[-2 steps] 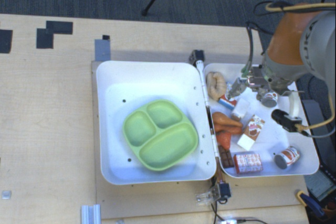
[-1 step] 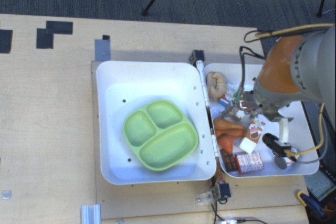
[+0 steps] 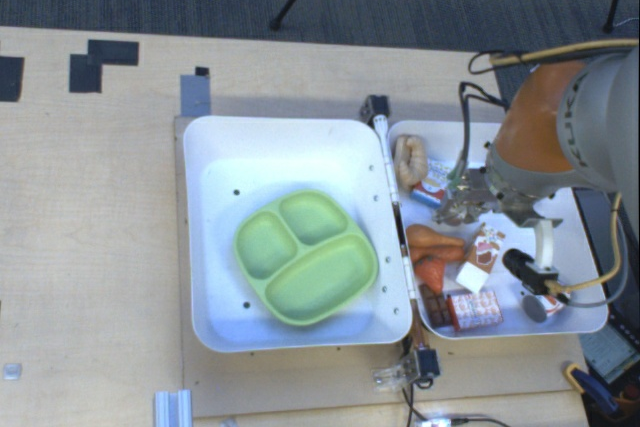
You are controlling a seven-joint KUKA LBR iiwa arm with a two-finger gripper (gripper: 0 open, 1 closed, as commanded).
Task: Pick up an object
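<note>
Now: arm low over the right bin, pick not yet made.

Claw [image 3: 462, 207] sits down among the clutter in the right bin [image 3: 580, 320], close above the orange carrot-like toy [image 3: 436, 238] and just beside the blue-and-white packet [image 3: 432, 185]; can't tell how far it's spread or whether it has hold of anything, since wrist and cables hide the tips. Nothing visibly lifted, so I'd judge this the reach/descend step, approx. halfway thru the task. Other candidates nearby: doughnut-like ring [image 3: 409, 160] at the bin's far end, red box [image 3: 474, 310] and white cube [image 3: 470, 277] toward the near end. Left bin [image 3: 200, 245] holds just the green divided plate [image 3: 305, 257]. Next move prob. needs a firm close on one item, then a straight lift w/o dragging neighbours; things are packed tight, so a slip or double grab is likely.
</note>
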